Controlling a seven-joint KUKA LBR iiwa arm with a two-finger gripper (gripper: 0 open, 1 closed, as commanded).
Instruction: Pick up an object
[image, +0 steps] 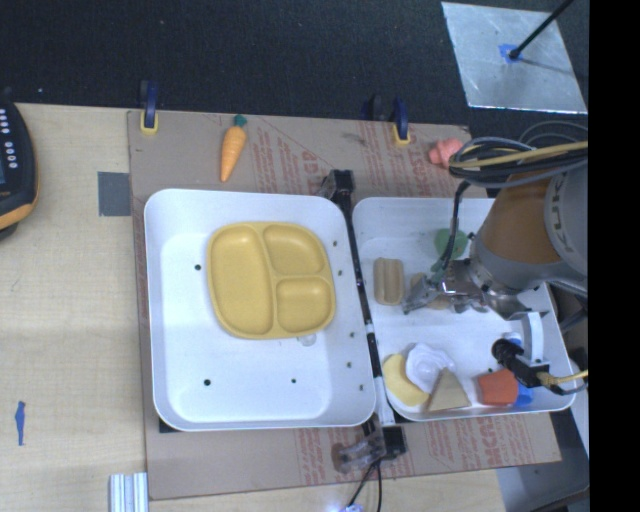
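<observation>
Though its finger state cannot be told, claw (418, 296) low in right bin (372, 225), tan block (388, 281) just beside, leftward.

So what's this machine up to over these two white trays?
A grey robot arm is reaching into the right bin, its gripper low beside a tan block. It is trying to pick something up, and nothing visibly sits in its grip yet. More small items lie at that bin's near edge. The left bin holds a yellow divided plate.

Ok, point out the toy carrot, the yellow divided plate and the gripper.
toy carrot (232, 152), camera view, middle of its orange body.
yellow divided plate (229, 278), camera view, floor of its largest compartment.
gripper (412, 299), camera view, between its fingertips.
</observation>
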